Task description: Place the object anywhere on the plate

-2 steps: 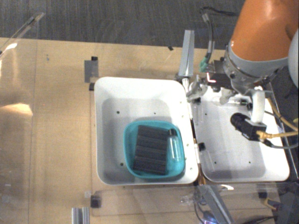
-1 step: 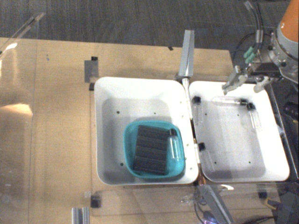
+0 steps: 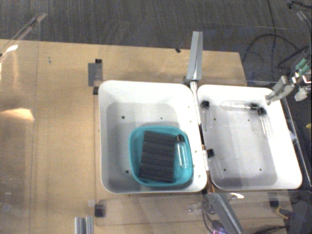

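Note:
A teal plate [image 3: 138, 172] rests in the left bin [image 3: 113, 130], toward its front right. On the plate lies a dark ribbed block [image 3: 157, 156]. A clear tube [image 3: 183, 153] lies along the plate's right side, beside the block. My gripper [image 3: 282, 87] hangs over the far right corner of the right bin [image 3: 243, 145], well away from the plate. I see nothing held in it.
Several clear tubes with black caps lie in the right bin: one upright along the left wall [image 3: 205, 115], one lying across the back [image 3: 238, 105], and one near the back right [image 3: 264, 123]. A metal post [image 3: 195, 57] stands behind the bins' shared edge. Cables run at the far right.

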Controlling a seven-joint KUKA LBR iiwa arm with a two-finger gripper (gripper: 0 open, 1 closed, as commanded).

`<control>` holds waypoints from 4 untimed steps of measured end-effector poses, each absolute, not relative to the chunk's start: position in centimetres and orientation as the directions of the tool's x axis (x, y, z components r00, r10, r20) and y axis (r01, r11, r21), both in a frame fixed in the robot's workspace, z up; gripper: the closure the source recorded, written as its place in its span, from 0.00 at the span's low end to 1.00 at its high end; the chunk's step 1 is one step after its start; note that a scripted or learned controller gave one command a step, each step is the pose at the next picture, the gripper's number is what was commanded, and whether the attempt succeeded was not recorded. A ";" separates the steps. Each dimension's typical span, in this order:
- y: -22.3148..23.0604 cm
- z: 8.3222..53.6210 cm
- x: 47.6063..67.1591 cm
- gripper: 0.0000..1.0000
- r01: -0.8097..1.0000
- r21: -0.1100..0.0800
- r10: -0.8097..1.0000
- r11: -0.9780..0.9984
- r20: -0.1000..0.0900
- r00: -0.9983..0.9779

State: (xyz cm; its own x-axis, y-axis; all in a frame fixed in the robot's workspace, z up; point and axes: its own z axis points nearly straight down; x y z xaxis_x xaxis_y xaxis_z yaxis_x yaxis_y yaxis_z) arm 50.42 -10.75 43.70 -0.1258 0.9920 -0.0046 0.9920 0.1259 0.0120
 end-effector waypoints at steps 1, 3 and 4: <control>-18.7 43.7 49.0 0.00 0.992 0.012 0.992 0.123 -0.007 -0.123; -20.5 43.8 48.9 0.00 0.976 0.011 0.976 0.219 -0.008 -0.219; -20.5 45.1 49.2 1.00 0.974 0.021 0.974 0.227 -0.016 -0.227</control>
State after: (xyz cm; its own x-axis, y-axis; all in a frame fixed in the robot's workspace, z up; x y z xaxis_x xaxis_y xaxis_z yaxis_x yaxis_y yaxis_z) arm 49.15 -20.46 45.06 -0.2271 0.9737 -0.0159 0.9736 0.2274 0.0207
